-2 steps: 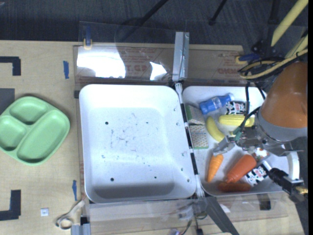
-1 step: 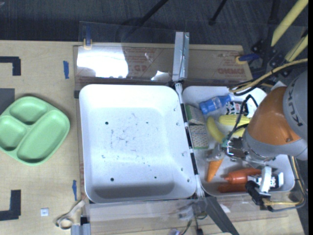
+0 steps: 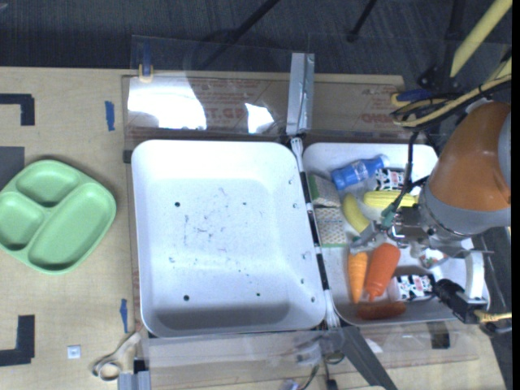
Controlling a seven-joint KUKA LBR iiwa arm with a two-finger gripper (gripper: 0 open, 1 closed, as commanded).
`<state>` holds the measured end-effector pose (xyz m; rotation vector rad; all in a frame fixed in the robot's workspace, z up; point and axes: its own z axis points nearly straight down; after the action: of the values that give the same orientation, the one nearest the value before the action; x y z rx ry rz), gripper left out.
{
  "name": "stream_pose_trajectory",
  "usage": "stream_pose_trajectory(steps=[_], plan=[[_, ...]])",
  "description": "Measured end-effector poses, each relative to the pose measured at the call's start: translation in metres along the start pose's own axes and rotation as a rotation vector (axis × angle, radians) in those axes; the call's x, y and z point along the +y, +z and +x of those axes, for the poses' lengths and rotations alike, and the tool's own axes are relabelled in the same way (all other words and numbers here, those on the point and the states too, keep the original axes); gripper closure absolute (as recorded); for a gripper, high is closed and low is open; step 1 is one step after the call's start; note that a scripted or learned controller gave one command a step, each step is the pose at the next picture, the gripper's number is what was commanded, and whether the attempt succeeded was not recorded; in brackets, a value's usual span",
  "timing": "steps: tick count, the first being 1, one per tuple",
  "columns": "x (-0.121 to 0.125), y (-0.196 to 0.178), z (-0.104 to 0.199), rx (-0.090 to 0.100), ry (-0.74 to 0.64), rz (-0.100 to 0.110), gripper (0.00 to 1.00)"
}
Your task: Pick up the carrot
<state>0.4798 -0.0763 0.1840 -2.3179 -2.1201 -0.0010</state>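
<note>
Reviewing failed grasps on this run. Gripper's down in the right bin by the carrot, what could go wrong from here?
1. Two orange pieces lie side by side: the carrot touches a fatter orange item, so the gripper may close on the wrong one or both.
2. The right bin is crowded: a banana, a blue bottle and a red item sit close, so a descent could shove them.
3. The carrot lies near the bin's left wall, leaving little finger room.

You're looking at a robotics lab: taped wooden bench, two white bins, loose cables, tripod legs behind.
</note>
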Motion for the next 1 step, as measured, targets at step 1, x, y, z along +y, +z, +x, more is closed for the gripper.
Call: stream_pose_trajectory(steps=[1], plan=[[0.003, 0.0696, -0.0227, 0.0, -0.053, 0.002, 0.0]])
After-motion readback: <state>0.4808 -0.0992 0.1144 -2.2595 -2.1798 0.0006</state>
